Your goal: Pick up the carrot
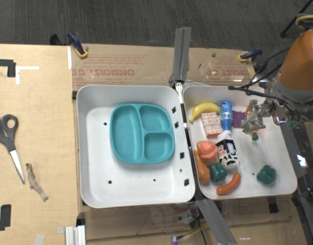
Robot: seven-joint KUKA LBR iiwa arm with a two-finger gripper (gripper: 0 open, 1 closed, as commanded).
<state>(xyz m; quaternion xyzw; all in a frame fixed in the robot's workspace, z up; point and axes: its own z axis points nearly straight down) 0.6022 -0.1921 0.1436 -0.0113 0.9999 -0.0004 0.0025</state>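
On the table, the carrot is seen in the right bin; the jaws' state cannot be told.

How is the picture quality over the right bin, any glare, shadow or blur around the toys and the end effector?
In the camera view, lighting is even and soft; the right bin shows faint shadows beside the toys and no strong glare. The carrot along its left wall is reasonably sharp. The end effector looks slightly blurred and cluttered, so its finger state is unclear. The teal plate reads crisp.
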